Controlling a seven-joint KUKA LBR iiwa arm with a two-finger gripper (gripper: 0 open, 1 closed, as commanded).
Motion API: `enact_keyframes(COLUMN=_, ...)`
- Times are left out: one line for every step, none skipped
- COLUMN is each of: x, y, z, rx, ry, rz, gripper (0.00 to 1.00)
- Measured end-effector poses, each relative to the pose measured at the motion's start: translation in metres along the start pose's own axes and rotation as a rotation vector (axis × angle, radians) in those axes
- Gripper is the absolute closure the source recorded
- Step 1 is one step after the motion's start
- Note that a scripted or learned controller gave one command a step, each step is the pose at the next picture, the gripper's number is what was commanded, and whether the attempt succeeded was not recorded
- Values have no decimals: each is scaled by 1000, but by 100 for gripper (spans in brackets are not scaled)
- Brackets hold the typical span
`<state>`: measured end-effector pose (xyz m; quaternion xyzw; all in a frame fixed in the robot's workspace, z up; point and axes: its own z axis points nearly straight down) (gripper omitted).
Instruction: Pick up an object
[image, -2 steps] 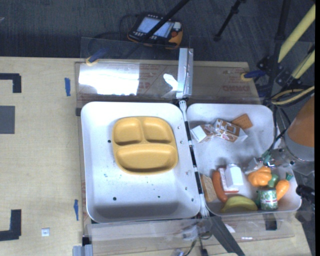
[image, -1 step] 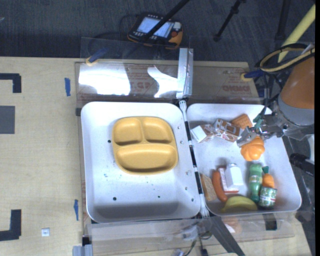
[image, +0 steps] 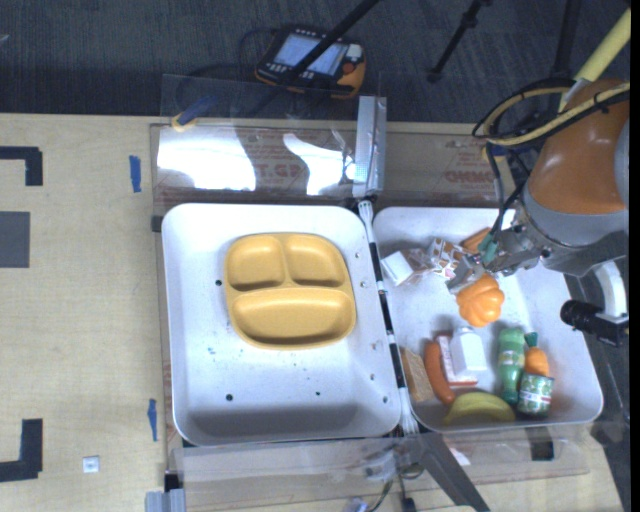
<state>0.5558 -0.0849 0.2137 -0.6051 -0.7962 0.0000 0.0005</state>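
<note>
Orange toy pumpkin (image: 479, 300) sits just below the claw (image: 492, 255), whose state I cannot tell; descend centred, clear of neighbouring clutter.

Yellow tray (image: 290, 290); white bins (image: 190, 300); green bottle (image: 511, 362)

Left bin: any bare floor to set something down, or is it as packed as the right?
Left bin: bare floor around the yellow divided tray, widest along the near edge. Right bin: crowded near edge, bottles and toy food packed; gripper over its far part.
</note>
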Motion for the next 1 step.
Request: enact_keyframes(x=13, y=25, z=-6, rx=-4, ry=-3, rz=-43, gripper=100)
